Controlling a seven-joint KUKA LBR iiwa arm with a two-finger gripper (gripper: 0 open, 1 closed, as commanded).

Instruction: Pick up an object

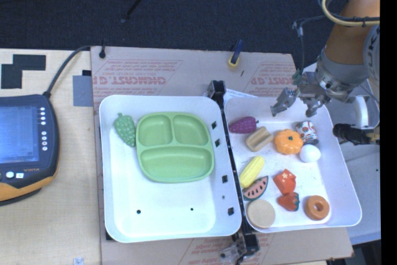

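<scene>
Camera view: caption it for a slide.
Open tool above the right bin of toy food; green plate in left bin.

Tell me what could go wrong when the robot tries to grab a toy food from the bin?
1. The toys in the right bin lie packed close. The pumpkin touches the bread roll and sits by the white egg, so the gripper might bump a neighbour or pinch two.
2. The egg is round and could roll away.
3. The gripper hangs above the bin's far edge, and could catch the rim going down.
</scene>
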